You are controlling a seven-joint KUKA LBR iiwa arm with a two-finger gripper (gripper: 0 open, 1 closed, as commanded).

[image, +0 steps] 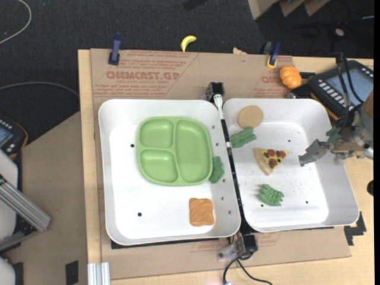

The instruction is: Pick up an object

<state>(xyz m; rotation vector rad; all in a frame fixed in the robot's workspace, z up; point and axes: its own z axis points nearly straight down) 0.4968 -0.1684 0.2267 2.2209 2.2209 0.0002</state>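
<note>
Two white bins are seen side by side on the table (148, 70). In the left bin (119, 218) a green divided plate (175, 150) is placed centrally, a green leafy piece (216, 170) is touching its right edge, and an orange waffle-like piece (201, 211) lies near the front. In the right bin (309, 189) a round tan cookie (250, 116) is seen at the back left, a green piece (243, 138) just in front of it, a pizza slice (270, 159) near the middle, and a broccoli-like piece (271, 195) toward the front. The pincer (317, 149) is positioned over the right side of the right bin, right of the pizza slice and apart from it; nothing is seen between its fingers, and whether it is released or clenched cannot be told. A small orange fruit (290, 76) sits on the table behind the right bin.
</note>
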